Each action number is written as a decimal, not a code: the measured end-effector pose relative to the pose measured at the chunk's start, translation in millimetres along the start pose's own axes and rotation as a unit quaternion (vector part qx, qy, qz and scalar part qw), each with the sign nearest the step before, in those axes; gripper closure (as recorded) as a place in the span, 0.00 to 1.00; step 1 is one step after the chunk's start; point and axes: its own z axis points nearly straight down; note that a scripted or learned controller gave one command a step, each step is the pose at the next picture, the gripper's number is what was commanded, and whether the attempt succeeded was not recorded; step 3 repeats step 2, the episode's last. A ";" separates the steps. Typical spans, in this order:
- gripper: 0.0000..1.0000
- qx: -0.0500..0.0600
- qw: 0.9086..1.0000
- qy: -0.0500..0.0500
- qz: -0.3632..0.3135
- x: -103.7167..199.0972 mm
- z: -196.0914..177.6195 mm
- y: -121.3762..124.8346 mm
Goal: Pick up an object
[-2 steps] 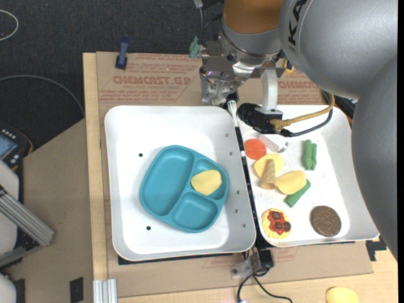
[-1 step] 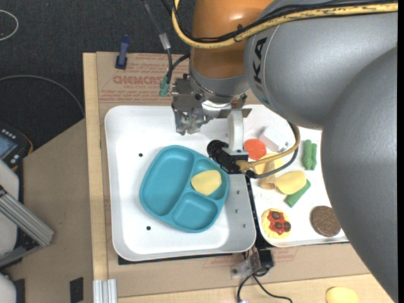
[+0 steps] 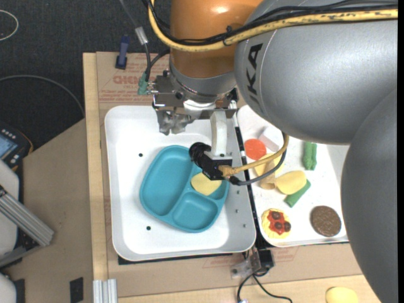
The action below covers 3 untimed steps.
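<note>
Up front, in the right bin [image 3: 331, 182], a brown disc [image 3: 326, 220] lying loose. Farther in, on the blue plate [image 3: 167, 191] in the left bin [image 3: 123, 169], a pale yellow piece [image 3: 205, 184] — unlifted. Beyond, gripper [image 3: 172, 124] over that bin's far side, claw state impossible to tell — grasp and lift seemingly left.

You have a brown board [image 3: 98, 169]; a blue clip [image 3: 122, 52] at its far left corner; a yellow lump [image 3: 341, 293] off its near right corner; a metal rail [image 3: 25, 223] beyond its left edge
</note>
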 end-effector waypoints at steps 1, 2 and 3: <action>1.00 -0.001 1.000 -0.002 0.006 -66.6 -44.6 16.5; 1.00 0.009 1.000 -0.004 0.007 -123.9 64.7 -24.4; 1.00 0.009 1.000 -0.004 0.007 -123.9 64.7 -24.4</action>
